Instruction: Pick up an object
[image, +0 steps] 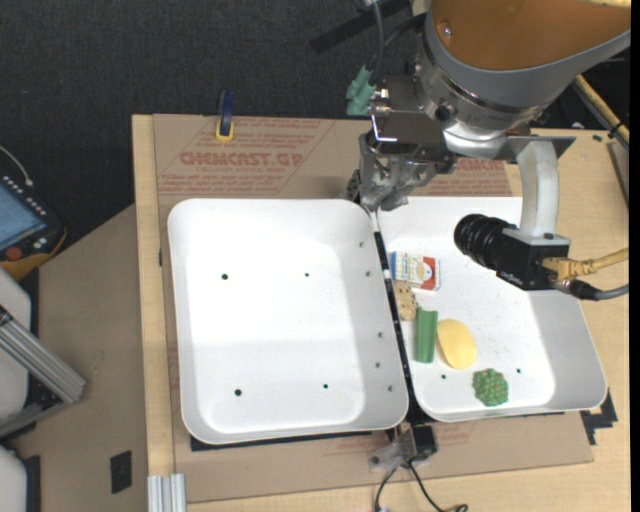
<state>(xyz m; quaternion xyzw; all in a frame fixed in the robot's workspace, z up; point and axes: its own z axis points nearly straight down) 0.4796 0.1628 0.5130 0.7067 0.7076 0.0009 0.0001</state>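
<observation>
My gripper (378, 193) hangs over the far end of the seam between the two white bins, at the back left corner of the right bin (560, 330). Nothing shows between its fingers. In the right bin lie a small white, blue and red packet (415, 270), a tan crumpled piece (405, 299), a green stick (427, 335), a yellow oval object (458, 344) and a green knobbly ball (490, 386). All of them sit nearer the camera than the gripper, along the bin's left side and front.
The left bin (270, 310) sits beside the right one on a cardboard sheet (270, 150). A black cylindrical camera unit (500, 248) on a white bracket hangs over the right bin's back. A blue and yellow clamp (226, 118) grips the cardboard's far edge.
</observation>
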